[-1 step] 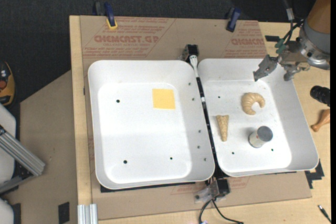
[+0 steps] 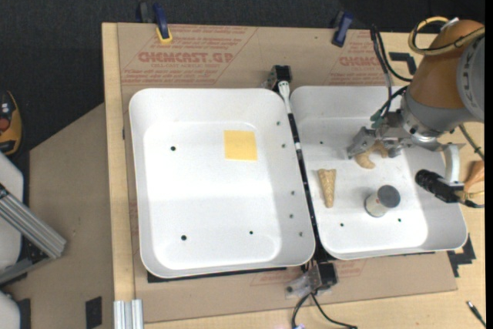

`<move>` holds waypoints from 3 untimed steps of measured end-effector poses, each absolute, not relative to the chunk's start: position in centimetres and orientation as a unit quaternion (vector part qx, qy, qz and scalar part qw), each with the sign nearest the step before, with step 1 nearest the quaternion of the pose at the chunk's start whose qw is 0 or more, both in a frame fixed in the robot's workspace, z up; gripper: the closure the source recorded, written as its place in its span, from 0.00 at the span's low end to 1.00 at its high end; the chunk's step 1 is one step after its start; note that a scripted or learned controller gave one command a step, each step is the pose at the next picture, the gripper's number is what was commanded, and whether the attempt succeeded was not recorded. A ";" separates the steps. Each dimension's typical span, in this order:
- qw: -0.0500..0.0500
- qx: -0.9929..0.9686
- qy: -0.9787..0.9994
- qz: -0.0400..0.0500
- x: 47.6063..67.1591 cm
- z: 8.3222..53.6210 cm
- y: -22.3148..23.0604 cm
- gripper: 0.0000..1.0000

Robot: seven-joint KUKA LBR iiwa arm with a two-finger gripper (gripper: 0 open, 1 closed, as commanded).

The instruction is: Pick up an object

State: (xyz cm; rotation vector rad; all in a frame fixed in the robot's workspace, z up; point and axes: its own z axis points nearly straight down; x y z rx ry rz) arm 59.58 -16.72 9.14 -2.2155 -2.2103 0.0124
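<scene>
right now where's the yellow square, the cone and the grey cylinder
yellow square (image 2: 240, 145), camera view, middle of its flat top, in the left bin
cone (image 2: 328, 186), camera view, mid-length of its tan body, in the right bin
grey cylinder (image 2: 382, 200), camera view, its upper side, in the right bin

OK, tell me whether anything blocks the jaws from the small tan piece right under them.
Nothing visible does. The gripper is low over the tan piece in the right bin; the cone and grey cylinder lie apart, nearer the front.

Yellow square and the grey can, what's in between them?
In the camera view, between the yellow square and the grey can run the two bins' touching rims, then lies a tan cone.
</scene>
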 end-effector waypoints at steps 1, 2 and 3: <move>-0.002 -0.708 -0.707 -0.001 60.0 11.2 -16.7 1.00; -0.005 -0.703 -0.711 -0.005 67.1 19.1 -5.6 1.00; 0.001 -0.707 -0.707 0.001 64.8 18.5 -5.4 1.00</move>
